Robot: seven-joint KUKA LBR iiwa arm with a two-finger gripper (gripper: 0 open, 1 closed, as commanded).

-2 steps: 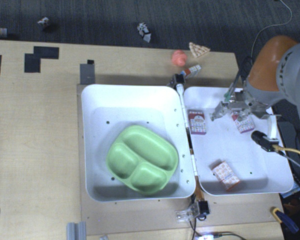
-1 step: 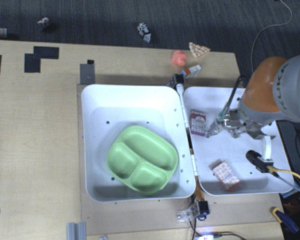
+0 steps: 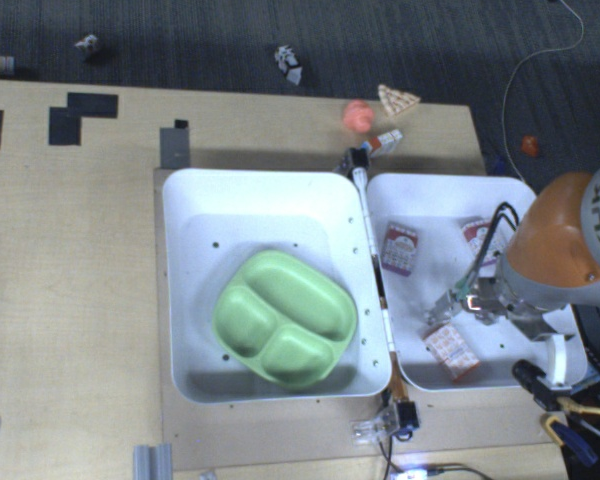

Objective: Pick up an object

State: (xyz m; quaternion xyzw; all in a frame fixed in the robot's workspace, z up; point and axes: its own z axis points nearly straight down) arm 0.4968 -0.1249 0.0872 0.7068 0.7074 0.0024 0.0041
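Two white bins side by side on the desk [image 3: 70, 268]. Left bin [image 3: 195, 218] holds a green divided tray [image 3: 285, 316], tilted, lying toward the near half of the bin.

Right bin [image 3: 420, 193] holds three small flat packets. One red-and-white packet [image 3: 400, 249] lies near the left wall, toward the far side. A second packet [image 3: 477, 234] sits by the far right, partly behind the arm's black cable. A third packet [image 3: 451, 349] lies near the front wall, tilted.

Arm [image 3: 560, 243] comes in from the right, orange band over the right bin's right edge. Jaws [image 3: 452, 306] are low in the right bin, just above the third packet and close to touching it. Cannot tell how far apart they stand: too small and blurred. Nothing visible between them.

Beyond the bins on the desk: a pink ball [image 3: 358, 116], a wedge-shaped piece [image 3: 398, 100] just beside it, a small tube [image 3: 383, 143] near the bins' far corner. Small bits lie on the dark floor [image 3: 230, 18] past the desk.
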